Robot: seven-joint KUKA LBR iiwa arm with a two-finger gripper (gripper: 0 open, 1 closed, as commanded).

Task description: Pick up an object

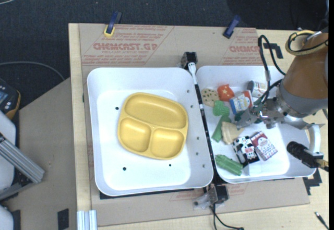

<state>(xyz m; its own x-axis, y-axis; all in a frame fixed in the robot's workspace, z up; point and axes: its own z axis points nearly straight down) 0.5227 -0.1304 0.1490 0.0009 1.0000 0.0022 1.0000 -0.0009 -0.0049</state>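
Observation:
Several small objects lie in the right bin (300,169): a red-orange piece (225,92), a beige dotted block (210,96), a blue-and-white carton (241,103), green pieces (222,110) (228,164), a cream wedge (229,132), a black-and-white toy (244,149) and a red-and-white carton (264,145). My gripper (252,115) is low over the middle of this bin, just right of the blue-and-white carton and above the cream wedge. The wrist hides what lies directly under it.
The left bin (104,161) holds a yellow divided plate (152,125). The grey and orange arm (305,80) covers the right bin's far right side. Black cables (267,62) loop over the bin's back edge. Clamps (110,24) (231,26) grip the bench's rear.

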